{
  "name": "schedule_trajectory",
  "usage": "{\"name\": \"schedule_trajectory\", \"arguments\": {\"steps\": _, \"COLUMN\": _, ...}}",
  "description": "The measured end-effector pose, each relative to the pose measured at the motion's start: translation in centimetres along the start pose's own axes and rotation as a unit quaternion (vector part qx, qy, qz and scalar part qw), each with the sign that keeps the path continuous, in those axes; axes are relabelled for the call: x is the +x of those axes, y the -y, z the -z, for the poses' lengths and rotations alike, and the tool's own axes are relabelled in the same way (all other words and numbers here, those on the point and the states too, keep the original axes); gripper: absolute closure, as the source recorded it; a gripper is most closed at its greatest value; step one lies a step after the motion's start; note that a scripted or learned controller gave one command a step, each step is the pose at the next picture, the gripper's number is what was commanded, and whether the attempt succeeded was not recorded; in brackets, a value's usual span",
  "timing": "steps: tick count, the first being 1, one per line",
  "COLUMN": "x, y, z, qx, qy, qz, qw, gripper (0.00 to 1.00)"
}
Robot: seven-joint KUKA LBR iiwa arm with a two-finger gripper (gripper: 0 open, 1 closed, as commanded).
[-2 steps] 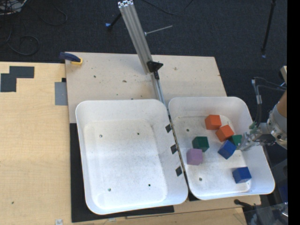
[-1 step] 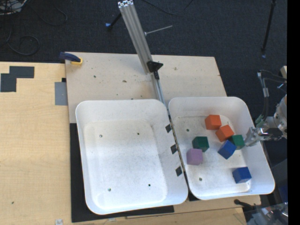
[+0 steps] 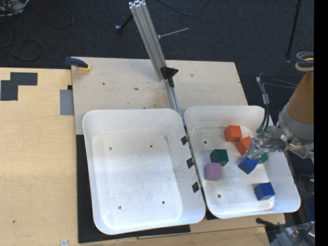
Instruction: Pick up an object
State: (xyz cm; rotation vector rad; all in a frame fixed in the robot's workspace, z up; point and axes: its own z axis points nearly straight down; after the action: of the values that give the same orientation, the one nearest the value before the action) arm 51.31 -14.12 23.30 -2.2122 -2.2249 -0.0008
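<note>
In right bin [image 3: 241, 209], perhaps six blocks [image 3: 233, 133].

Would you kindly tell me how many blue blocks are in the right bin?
2: one blue block at the tool, mid-bin; another blue block near the front right corner. The arm may hide others.

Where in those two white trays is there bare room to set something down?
The left tray has bare floor from wall to wall. In the right tray, free patches lie along the back wall behind the orange blocks and at the front between the purple block and the front blue block. The middle right is crowded, around the hand.
</note>
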Motion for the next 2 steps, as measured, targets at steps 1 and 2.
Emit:
{"name": "schedule_trajectory", "arguments": {"steps": 1, "x": 4.2, "y": 0.1, "z": -0.4, "qx": 0.001, "qy": 0.000, "qz": -0.001, "qw": 1.0000, "gripper": 1.00}}
{"name": "schedule_trajectory", "arguments": {"steps": 2, "x": 8.4, "y": 0.1, "z": -0.4, "qx": 0.001, "qy": 0.000, "qz": -0.001, "qw": 1.0000, "gripper": 1.00}}
